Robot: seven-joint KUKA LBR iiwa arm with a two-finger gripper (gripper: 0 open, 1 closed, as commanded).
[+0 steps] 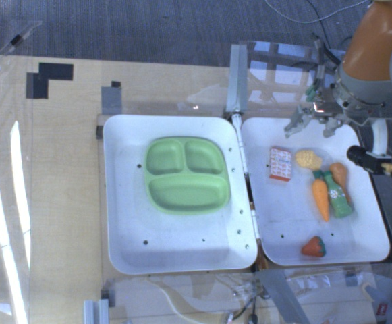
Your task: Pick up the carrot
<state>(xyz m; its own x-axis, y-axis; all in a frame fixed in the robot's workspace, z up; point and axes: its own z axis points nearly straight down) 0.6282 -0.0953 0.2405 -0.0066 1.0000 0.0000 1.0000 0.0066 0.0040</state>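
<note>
i see the carrot [320,198] lying flat in the right bin [276,238], its green top pointing to the far side and its tip toward the near side. i use the carrot as my landmark. pressed against its right side is a green bottle [337,196], touching it along most of its length. just beyond the bottle, up and to the right of the carrot, a second small orange piece [339,174] lies; i cannot tell what it is. an ear of corn [308,158] sits just beyond the carrot's green top, apart from it. to the carrot's left, a small red and white box [281,163] lies flat, clear of it. on the near side of the carrot, well apart, a strawberry [313,247] rests close to the bin's front edge.

the gripper [314,123] hangs over the far part of the right bin, beyond the corn, well apart from the carrot. its fingers [297,123] are spread wide, with nothing between them. the arm [376,42] shows its orange band to the right of and beyond the carrot.

far to the carrot's left, the left bin [125,238] holds a green divided plate [186,175] near its centre. both bins sit on the wooden bench [54,201].
</note>
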